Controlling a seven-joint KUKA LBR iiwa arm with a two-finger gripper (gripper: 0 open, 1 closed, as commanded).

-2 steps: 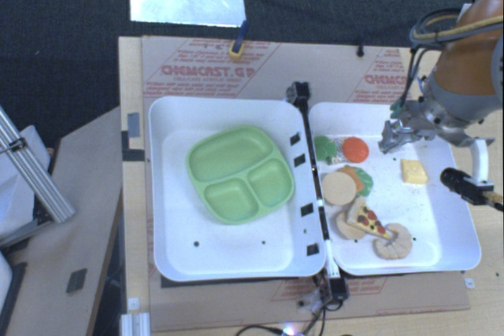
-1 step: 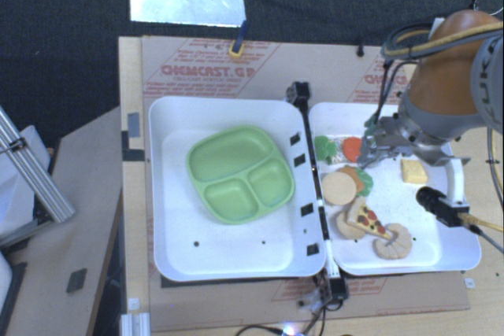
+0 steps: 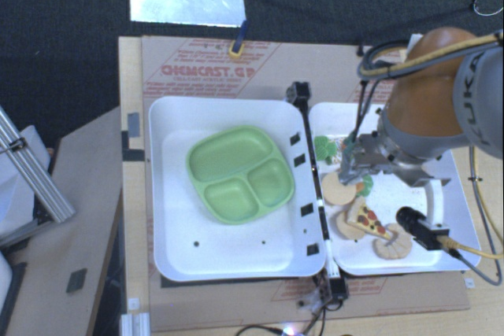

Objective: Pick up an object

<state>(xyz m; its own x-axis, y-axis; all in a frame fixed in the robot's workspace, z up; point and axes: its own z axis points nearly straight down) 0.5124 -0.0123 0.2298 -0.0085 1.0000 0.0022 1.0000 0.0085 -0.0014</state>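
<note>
My gripper hangs low over the left part of the right bin, reaching in from the right. A green toy piece lies just to its left. A tan round piece lies right below it, and a small orange and green piece sits next to it. Nearer the front are a pizza slice and a tan cookie-like piece. Nothing is seen held in the gripper.
The left bin holds a light green divided plate. A black-clipped divider separates the two bins. The arm's grey and orange body covers the back of the right bin.
</note>
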